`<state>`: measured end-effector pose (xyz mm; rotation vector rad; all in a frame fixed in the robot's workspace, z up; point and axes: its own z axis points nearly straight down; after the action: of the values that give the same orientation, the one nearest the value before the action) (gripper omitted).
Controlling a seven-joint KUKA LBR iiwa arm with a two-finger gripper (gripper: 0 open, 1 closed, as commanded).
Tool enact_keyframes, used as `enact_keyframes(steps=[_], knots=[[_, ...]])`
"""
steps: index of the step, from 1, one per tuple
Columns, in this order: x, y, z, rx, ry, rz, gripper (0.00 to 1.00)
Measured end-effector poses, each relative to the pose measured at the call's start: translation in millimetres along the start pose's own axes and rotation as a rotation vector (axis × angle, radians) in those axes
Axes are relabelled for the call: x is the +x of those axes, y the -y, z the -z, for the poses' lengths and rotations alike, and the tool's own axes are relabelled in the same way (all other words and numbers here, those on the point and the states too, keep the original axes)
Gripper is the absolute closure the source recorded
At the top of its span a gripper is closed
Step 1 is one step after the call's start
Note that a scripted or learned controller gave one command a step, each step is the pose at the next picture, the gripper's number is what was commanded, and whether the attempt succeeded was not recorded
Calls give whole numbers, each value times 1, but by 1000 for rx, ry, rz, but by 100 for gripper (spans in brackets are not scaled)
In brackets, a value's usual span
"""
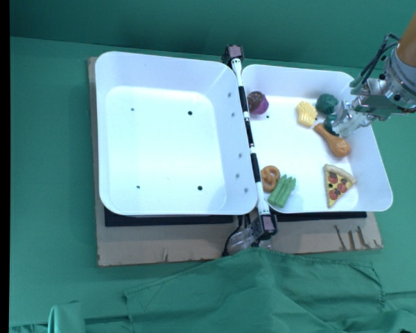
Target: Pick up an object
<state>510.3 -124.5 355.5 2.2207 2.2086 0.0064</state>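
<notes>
On the green bench, the approach is judged underway: the gripper (341, 121), grip state indiscernible, is poised beside the orange plastic drumstick (334, 141), at three o'clock in the right white bin (374, 201), awaiting descent.

Arm (410, 61) enters from upper right, slanting down and to the left. Orange band sits highest, behind and above the jaws; grey wrist below it, black cables looped along its upper side. Gripper (343, 120) points downward-left. State of jaws unclear.
</notes>
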Motion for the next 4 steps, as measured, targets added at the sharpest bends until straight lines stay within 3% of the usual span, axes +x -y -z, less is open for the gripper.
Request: enact_keyframes(steps=[1,2,3,4], knots=[[-37,33,33,0,1,-2,100],[-64,32,51,2,1,0,100],[-63,-1,19,8,-2,3,100],[-63,42,-36,12,-3,-1,100]])
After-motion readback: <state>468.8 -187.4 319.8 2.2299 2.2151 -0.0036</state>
